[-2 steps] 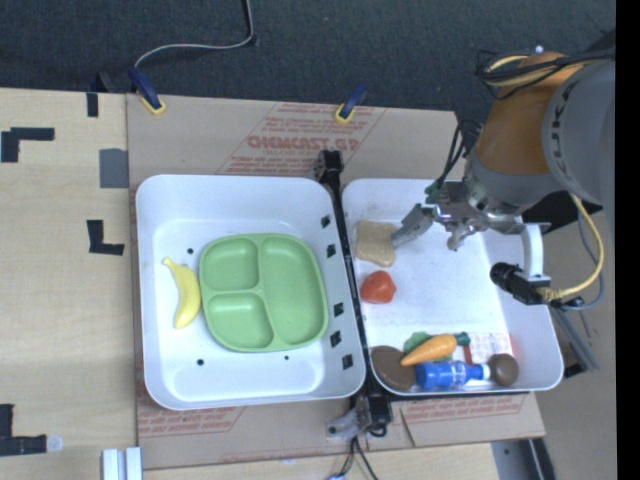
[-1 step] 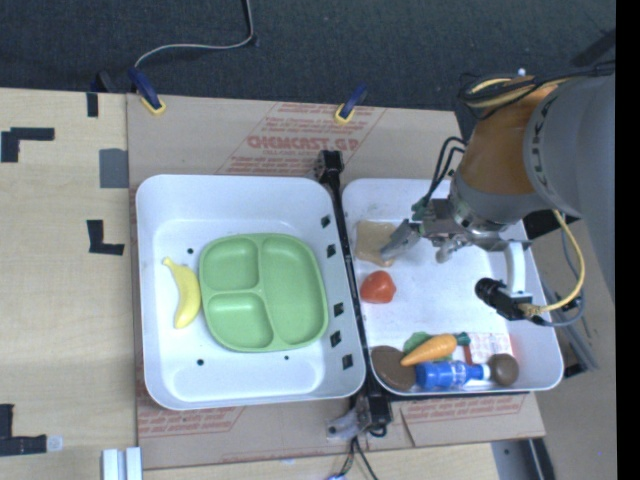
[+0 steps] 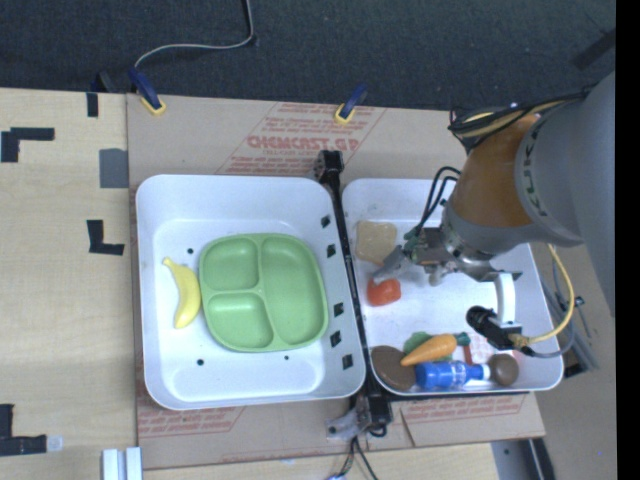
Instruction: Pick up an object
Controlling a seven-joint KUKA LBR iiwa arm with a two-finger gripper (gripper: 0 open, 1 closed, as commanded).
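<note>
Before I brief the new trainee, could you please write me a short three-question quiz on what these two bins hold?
1. True or false: the banana lies on the green plate.
2. Which bin holds the carrot? A) left B) right
3. Fill in: the gripper hovers over the right bin between the tan block and the ____ piece.

Key: 1 false, it lies beside the plate, in the left bin; 2 B; 3 red.

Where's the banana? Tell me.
The banana lies in the left bin, at its left side, right beside the green plate.
</note>
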